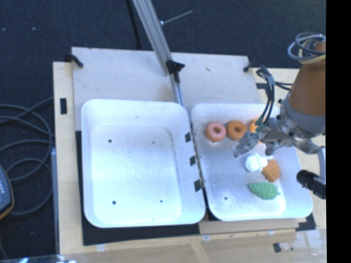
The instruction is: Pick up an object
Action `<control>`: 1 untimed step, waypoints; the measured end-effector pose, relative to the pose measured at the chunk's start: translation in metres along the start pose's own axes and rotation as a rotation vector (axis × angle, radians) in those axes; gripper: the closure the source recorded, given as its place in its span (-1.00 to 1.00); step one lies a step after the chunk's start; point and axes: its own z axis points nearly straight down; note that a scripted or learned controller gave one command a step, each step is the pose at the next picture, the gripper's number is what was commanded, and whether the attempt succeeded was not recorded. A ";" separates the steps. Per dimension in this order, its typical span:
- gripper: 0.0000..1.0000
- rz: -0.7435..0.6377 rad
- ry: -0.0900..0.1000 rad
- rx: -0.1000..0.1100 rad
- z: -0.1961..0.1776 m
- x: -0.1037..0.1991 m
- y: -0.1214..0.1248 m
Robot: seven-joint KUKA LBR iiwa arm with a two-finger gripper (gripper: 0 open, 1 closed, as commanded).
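The right bin (222,171) holds several small objects. A pink donut (215,131) and a brown donut (236,129) lie side by side near its far edge. A white round piece (253,163) sits next to an orange lump (271,171), and a green leafy piece (263,190) lies closer to the front. A small orange item (253,126) peeks out beside the wrist. My gripper (253,144) hangs over the right bin just above the white piece, between it and the brown donut. Nothing shows between its fingers.
The left bin (137,163) lies beside the right one, split by a black-clipped divider (193,160). A metal rail (153,29) slants in from the top to the bins' far edge. Cables trail on the dark floor at the left.
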 end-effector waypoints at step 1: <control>-1.00 -0.003 0.000 -0.005 -0.113 0.049 0.067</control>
